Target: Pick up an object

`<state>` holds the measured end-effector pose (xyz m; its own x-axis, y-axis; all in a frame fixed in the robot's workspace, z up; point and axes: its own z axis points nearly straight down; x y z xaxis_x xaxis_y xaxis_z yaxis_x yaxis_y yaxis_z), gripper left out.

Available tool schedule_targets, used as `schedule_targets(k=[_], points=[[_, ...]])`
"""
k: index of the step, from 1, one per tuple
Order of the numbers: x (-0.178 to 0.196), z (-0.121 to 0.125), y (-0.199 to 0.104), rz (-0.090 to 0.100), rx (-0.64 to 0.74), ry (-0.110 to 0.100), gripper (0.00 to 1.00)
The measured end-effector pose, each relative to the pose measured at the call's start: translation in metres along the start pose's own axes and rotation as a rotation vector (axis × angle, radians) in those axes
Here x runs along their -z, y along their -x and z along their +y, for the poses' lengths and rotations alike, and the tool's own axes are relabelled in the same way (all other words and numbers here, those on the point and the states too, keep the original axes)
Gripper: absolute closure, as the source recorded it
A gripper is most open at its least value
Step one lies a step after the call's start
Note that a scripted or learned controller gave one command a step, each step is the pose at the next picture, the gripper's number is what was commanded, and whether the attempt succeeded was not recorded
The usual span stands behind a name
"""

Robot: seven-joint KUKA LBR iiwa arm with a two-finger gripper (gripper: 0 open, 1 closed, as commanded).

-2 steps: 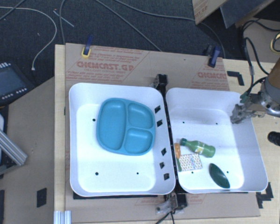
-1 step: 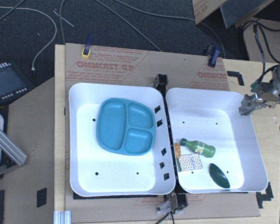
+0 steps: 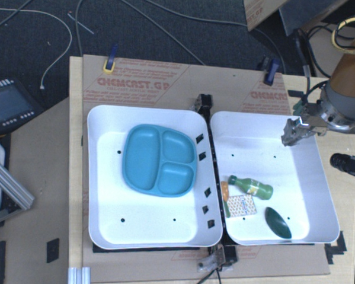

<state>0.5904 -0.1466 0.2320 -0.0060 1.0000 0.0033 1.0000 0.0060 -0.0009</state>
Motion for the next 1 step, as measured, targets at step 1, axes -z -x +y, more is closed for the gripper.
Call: schedule_targets(k=[1], points=[[0.0028, -0.0159, -0.058, 0.0, 0.0, -0.001, 1.0]])
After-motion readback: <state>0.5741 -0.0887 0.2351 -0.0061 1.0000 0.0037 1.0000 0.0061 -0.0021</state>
